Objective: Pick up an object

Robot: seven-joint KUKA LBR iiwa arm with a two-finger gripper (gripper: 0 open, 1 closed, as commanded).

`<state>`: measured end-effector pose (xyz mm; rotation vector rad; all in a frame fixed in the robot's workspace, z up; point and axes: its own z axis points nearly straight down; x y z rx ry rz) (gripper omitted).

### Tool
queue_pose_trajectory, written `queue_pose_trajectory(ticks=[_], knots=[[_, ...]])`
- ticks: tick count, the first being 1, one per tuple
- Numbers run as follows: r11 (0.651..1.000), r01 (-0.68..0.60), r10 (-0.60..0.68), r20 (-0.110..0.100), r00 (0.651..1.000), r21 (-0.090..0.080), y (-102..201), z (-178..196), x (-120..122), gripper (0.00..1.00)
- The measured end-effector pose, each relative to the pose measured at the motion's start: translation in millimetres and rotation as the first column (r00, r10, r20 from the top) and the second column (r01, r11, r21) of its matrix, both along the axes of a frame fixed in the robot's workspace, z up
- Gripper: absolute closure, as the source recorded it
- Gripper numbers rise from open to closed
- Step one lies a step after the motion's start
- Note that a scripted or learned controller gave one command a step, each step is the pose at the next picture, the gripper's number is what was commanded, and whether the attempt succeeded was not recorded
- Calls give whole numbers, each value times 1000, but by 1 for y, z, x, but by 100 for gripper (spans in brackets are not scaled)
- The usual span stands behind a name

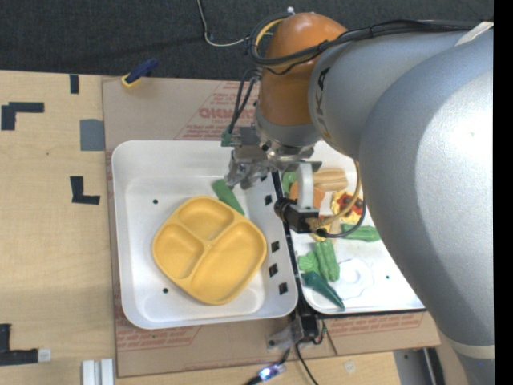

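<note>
My gripper [250, 167] hangs over the left bin [128, 167] near its right wall; whether it is released or clenched, I cannot tell. A green pepper [228, 196] lies just below it, slanting toward the yellow plate [210, 249].

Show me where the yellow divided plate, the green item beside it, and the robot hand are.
yellow divided plate [210, 249], camera view, on its centre ridge.
green item [228, 196], camera view, on the middle of its length.
hand [244, 171], camera view, between its fingertips.
</note>
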<state>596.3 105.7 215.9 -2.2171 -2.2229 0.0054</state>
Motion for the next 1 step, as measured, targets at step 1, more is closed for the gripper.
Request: queue_pose_trajectory(ticks=[1], knots=[[1000,0,0,4,1000,1,-4,18,11,100]])
